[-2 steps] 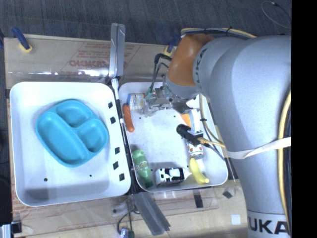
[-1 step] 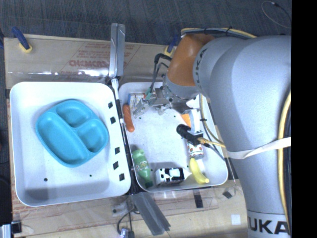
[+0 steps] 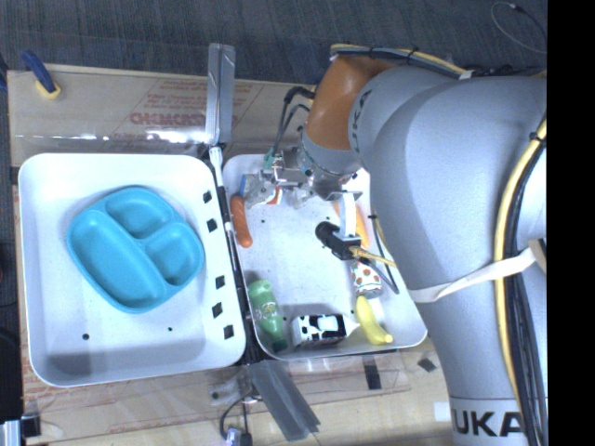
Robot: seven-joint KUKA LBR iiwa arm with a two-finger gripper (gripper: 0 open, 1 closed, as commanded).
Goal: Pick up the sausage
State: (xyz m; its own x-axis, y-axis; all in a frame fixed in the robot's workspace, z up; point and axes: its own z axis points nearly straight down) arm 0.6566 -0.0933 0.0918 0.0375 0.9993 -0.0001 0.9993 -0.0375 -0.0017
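Lettering "UKA" shows on arm base (image 3: 483, 423). You see sausage (image 3: 241, 223) by right bin's (image 3: 307, 249) left wall, just left of gripper (image 3: 271, 186); finger state: can't tell.

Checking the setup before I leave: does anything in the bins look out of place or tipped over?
Nothing stands out. The sausage lies by the right bin's left wall, and the blue plate sits flat in the left bin.

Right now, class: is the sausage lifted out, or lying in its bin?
Lying in. The sausage rests flat on the right bin's floor along its left wall, with the gripper just above it.
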